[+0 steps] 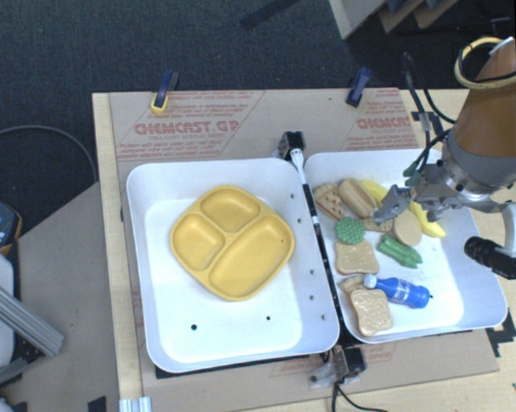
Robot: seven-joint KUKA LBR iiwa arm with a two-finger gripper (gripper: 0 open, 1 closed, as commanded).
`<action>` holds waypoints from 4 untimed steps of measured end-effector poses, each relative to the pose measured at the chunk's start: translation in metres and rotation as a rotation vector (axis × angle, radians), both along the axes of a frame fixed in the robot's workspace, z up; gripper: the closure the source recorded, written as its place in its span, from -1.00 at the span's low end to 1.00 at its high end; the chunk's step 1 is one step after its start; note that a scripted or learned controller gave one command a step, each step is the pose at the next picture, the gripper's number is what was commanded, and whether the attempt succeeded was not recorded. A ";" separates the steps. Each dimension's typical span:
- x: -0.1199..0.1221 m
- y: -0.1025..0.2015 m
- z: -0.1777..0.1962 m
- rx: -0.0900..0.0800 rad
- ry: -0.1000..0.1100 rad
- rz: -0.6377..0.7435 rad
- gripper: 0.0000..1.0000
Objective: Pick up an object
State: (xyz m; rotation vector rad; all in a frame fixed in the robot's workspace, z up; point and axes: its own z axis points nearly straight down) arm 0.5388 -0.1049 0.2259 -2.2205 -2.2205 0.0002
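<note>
gripper (409,204) over right bin (480,306), among toy food near banana (430,221) | claw state: cannot tell | yellow tray (232,241) in left bin (165,324)

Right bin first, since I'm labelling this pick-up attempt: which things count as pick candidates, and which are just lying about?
Pick candidates, all in the right bin:
blue bottle
toast slice
green round piece
green pepper
hot dog bun

Just lying about:
yellow divided plate in the left bin
clamps
</note>
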 end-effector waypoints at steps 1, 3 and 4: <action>0.005 -0.003 -0.046 0.001 0.006 -0.001 -1.00; 0.015 -0.002 -0.138 -0.001 -0.003 0.001 -1.00; 0.018 -0.004 -0.124 -0.007 -0.018 -0.002 1.00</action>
